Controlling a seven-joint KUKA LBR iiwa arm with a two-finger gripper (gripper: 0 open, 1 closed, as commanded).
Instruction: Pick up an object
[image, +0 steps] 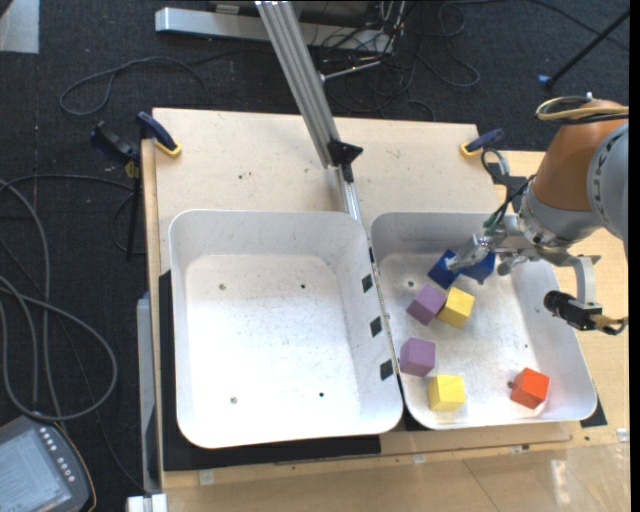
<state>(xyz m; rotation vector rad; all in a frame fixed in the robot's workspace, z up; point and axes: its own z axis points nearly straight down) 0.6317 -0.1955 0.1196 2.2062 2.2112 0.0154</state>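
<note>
— Yellow near the front, what is it lying by?
— A yellow cube (447, 391) is sitting at the front of the right white bin (560, 345), with an orange-red block (530, 387) off to its right and a purple cube (417, 355) just behind.
— And further back?
— A second purple cube (427, 303) is touching a second yellow cube (458, 307). Behind them a blue block (462, 268) is showing at the gripper (478, 262) — whether the fingers are clasping it, I cannot tell.
— The left white bin (190, 300)?
— Lying alongside, touching the right one.
</note>
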